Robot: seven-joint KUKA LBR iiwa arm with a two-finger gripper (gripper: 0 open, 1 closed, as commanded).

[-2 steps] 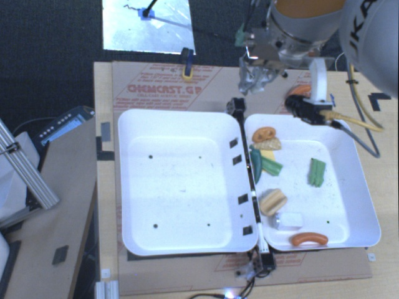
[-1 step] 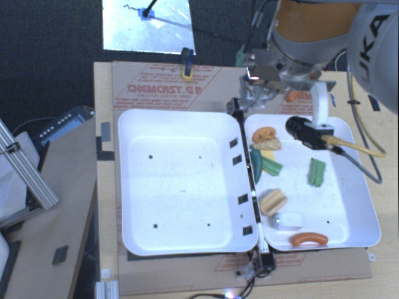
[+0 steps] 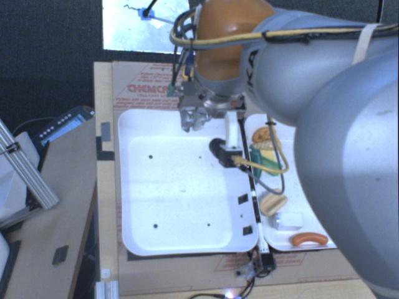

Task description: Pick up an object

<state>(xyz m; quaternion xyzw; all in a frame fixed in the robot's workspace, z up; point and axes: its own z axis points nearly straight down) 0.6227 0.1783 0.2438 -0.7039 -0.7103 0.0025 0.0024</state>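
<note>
From the overhead camera you are looking down on two white bins side by side on the bench (image 3: pixel 81 167). The arm (image 3: pixel 324 104) comes in from the right and covers much of the right bin (image 3: pixel 274 242); its orange band (image 3: pixel 230 33) sits above the wrist. The jaws (image 3: pixel 194 120) hang over the far edge of the left bin (image 3: pixel 181 192), near its back right corner; you cannot tell from here whether they are apart or together, and nothing shows between them.

The things you could pick up lie in the right bin, along the strip the arm leaves uncovered. Nearest the front edge you see an orange-red sausage-shaped piece (image 3: pixel 308 239), with a small white block (image 3: pixel 288 220) just behind it and a tan, bun-like piece (image 3: pixel 272 203) behind that. Farther back sit a green and yellow item (image 3: pixel 267 159) and an orange-topped one (image 3: pixel 262 134), partly hidden by a yellow cable (image 3: pixel 280 167) looping down from the arm. A black fitting (image 3: pixel 219 149) hangs over the divider between the bins.
</note>
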